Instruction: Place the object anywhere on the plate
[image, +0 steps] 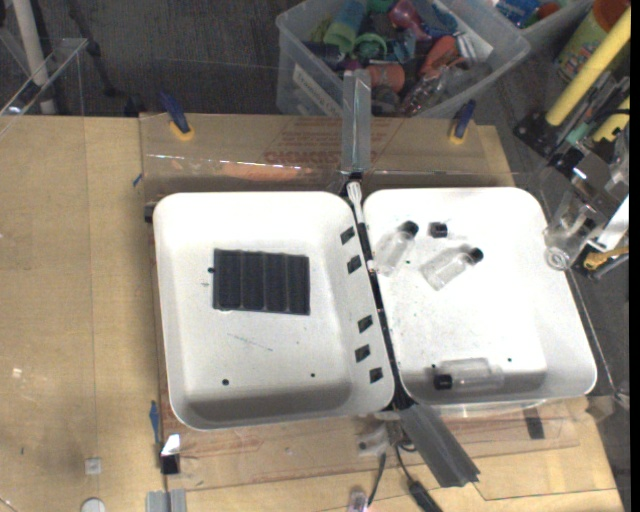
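Evidently pre-grasp stage. Stock: 3 clear black-capped vials (450, 266) lay in the right bin (520, 330), none on the black ribbed plate (262, 281) in the left bin (190, 330). At the right bin's outer edge hung the gripper (572, 232), apparently empty, its opening impossible to tell. Next move required: descend over 1 vial and grasp it.
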